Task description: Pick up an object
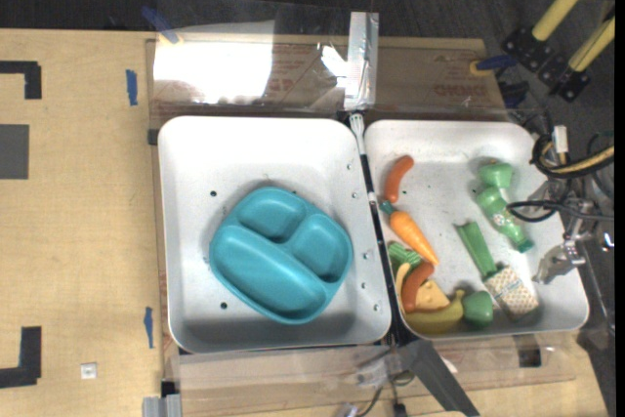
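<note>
The toy foods lie in the right bin point(459, 137): two carrots point(411, 231), a green stick point(478, 247), a banana point(435, 312) and a patterned block point(514, 289). The gripper point(559, 264) sits at that bin's right rim, and whether it is wide or closed I cannot tell. A teal divided plate point(281, 254) rests in the left bin point(186, 161).

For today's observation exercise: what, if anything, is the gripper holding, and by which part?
Nothing is held. The gripper sits at the right bin's right edge with no object between its fingers.
</note>
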Available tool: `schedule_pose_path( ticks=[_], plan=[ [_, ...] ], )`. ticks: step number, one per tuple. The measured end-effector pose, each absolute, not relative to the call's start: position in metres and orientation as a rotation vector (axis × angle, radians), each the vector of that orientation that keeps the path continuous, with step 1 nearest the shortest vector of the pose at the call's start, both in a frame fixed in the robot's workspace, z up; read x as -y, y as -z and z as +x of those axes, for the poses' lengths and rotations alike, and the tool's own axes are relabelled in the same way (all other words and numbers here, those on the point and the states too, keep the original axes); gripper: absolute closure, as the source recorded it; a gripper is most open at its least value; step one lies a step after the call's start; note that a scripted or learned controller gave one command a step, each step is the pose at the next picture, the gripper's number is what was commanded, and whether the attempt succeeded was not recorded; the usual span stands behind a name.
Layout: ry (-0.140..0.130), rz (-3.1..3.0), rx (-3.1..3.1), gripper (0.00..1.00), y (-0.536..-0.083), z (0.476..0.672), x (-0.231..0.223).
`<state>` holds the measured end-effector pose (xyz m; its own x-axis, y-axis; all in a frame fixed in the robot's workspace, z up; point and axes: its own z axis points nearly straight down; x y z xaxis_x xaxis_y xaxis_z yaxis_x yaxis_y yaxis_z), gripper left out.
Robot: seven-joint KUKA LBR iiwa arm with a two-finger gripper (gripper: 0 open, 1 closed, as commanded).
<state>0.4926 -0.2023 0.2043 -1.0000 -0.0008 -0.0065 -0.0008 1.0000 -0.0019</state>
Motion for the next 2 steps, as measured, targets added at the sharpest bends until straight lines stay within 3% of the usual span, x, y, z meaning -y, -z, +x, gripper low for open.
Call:
schedule_pose_path(
  ticks=[1, 2],
  plan=[
    [0.009, -0.659, -3.059, 0.0, -0.095, 0.501, 0.194],
    [0.023, -0.66, -3.041, 1.0, -0.109, 0.507, 0.193]
  ],
)
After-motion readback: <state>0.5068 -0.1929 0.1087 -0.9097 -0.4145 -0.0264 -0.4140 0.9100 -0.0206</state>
